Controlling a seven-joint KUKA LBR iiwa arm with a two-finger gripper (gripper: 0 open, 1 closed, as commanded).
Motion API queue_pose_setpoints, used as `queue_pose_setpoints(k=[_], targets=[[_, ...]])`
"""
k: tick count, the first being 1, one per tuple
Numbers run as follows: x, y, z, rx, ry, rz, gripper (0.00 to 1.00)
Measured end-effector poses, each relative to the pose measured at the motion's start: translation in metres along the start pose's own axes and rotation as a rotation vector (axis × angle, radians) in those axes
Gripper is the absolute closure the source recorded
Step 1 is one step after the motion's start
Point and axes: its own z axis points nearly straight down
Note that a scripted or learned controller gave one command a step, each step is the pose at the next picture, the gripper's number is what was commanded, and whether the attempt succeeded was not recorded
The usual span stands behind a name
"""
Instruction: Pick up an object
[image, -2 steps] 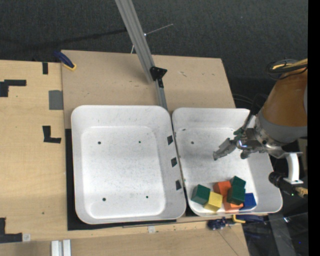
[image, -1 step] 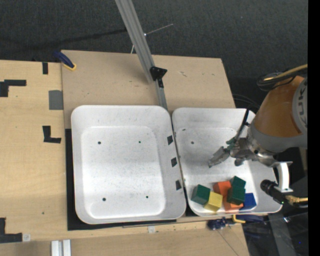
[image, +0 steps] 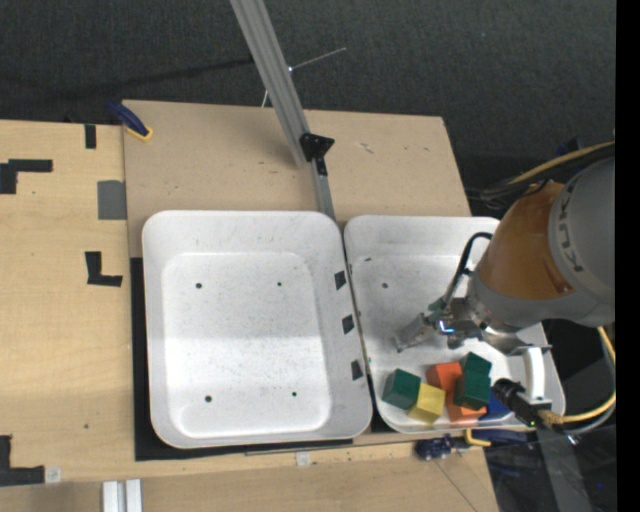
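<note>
In the right bin (image: 400, 270), several small blocks are heaped at the near corner: a dark green cube (image: 402, 387), a yellow block (image: 429, 401), an orange block (image: 446, 376), and a taller green block (image: 476, 379) with an orange piece beneath it. My gripper (image: 432, 330) hangs low over the bin's middle, just above and behind the heap. Its grey fingers (image: 410, 336) point left, spread apart, and nothing sits between them. The arm's grey body and orange band cover the bin's right side.
The left bin (image: 245, 325) lies beside the right one, divided by a shared rim with black clips. A slanted metal pole (image: 285, 90) rises behind the bins. A blue item (image: 440, 448) lies at the bench's front edge.
</note>
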Motion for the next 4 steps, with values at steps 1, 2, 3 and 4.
queue_pose_setpoints(k=[1,2,3,4], targets=[[0.0,0.001,-0.013,-0.004,0.0,-0.001,1.0],[0.006,0.011,-0.067,-0.012,-0.002,-0.001,1.0],[0.006,0.011,-0.12,-0.013,-0.003,-0.001,1.0],[0.064,0.021,-0.112,-0.006,0.0,-0.005,1.0]])
